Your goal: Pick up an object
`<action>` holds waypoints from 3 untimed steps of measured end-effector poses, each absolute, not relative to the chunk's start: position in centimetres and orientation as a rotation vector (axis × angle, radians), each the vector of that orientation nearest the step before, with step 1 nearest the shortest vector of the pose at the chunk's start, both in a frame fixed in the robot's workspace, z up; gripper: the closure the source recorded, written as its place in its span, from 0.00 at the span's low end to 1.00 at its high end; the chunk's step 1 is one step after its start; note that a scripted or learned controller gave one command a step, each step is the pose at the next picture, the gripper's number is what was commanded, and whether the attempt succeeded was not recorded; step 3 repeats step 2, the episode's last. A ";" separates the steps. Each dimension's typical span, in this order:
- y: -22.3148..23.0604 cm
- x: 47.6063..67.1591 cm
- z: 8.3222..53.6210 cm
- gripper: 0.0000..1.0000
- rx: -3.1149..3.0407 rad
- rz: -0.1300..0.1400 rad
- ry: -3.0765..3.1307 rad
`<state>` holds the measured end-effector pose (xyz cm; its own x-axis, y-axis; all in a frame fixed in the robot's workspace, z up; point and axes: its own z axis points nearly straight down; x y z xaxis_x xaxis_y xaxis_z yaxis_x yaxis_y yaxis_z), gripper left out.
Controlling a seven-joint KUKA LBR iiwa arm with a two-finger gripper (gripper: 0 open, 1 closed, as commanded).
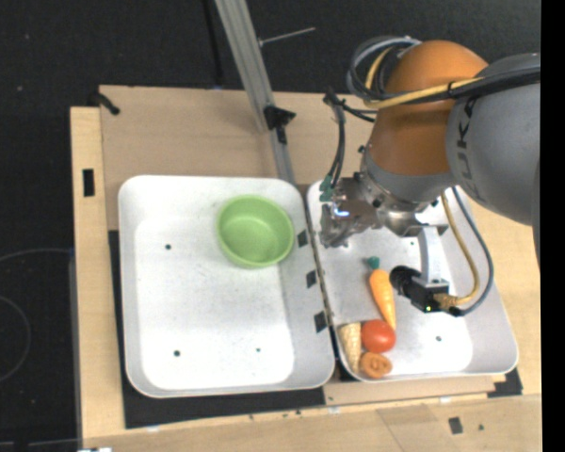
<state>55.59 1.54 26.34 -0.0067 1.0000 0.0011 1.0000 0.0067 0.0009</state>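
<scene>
The left bin (169,347) lay mostly open, with just a green bowl (254,232) near its far right corner. In the right bin (480,347), a carrot (383,295), tomato (378,336) and other small food crowded the near left; its near right floor stayed free.

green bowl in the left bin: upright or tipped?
Upright. The green bowl sits mouth-up in the left bin; its round rim and inside floor face the camera, with nothing inside.
</scene>
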 end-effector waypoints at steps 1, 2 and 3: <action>6.7 54.1 26.8 1.00 -2.211 -0.003 -2.230; 6.4 54.1 26.8 0.00 -2.218 -0.002 -2.224; 6.4 54.1 26.8 0.00 -2.218 -0.002 -2.224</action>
